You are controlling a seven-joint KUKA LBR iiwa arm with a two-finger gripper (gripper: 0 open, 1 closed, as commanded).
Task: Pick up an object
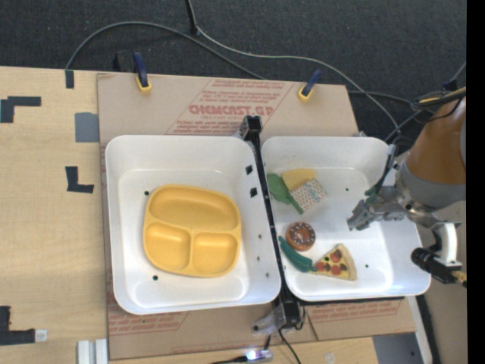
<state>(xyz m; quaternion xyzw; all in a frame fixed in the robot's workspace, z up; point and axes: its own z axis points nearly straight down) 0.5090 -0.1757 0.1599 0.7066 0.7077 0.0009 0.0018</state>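
Observation:
The right bin (pixel 379 268) holds several toy foods. A yellow cheese wedge (pixel 298 177) lies by a green leaf piece (pixel 278 190) and a speckled square piece (pixel 309 195). Lower down sit a chocolate donut (pixel 301 236), a green pod (pixel 295 256) and a pizza slice (pixel 336 263). My gripper (pixel 362 217) hangs over the bin's bare right part, to the right of the donut and up from the pizza slice, apart from all of them. Nothing shows in its grasp.
A yellow divided plate (pixel 192 228) fills the middle of the left bin (pixel 125 165). A black divider clip line (pixel 261 196) runs between the bins. Two clamps (pixel 141 74) (pixel 307 88) pin the cardboard at the back. Cables cross the dark floor behind.

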